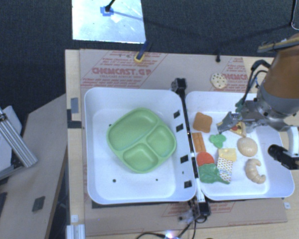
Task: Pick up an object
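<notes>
In the camera view, the gripper (231, 121) is seen low over the right bin (279, 185), its state impossible to tell. Toy foods are spread beneath, among them a croissant (254, 171) and an egg (247, 146).

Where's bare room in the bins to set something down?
Left bin: bare floor rings the green tray, widest along the near and left walls. Right bin: crowded with food around the tool; small bare patches behind the toast and beside the croissant.

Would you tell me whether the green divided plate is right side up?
Right side up: the green divided plate lies flat in the left bin, its three compartments facing upward.
</notes>
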Motion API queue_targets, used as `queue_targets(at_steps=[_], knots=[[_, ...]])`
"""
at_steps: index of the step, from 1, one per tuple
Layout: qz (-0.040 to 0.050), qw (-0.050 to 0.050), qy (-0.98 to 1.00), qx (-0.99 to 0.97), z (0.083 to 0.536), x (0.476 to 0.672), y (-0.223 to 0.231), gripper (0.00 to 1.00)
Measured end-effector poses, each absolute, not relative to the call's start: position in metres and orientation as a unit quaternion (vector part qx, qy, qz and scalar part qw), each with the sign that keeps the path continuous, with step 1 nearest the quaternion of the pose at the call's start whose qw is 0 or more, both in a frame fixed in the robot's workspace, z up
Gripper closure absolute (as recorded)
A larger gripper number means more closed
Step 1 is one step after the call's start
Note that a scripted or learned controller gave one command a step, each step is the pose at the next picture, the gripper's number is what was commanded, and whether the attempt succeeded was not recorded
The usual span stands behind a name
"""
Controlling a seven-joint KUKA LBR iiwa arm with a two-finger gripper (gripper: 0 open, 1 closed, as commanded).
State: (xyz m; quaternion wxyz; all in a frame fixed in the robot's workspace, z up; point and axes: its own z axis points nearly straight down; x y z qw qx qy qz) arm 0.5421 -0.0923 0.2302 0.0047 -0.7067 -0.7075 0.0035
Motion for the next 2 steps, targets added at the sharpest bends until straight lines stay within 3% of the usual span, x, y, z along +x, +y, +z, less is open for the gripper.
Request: queue_targets(at_steps=[1, 2], knots=[[-0.0007, 0.000, -0.708, -0.706, 0.237, 0.545, -0.092, 0.00], [0.0001, 0.000, -0.707, -0.707, 0.196, 0.544, -0.092, 0.00]])
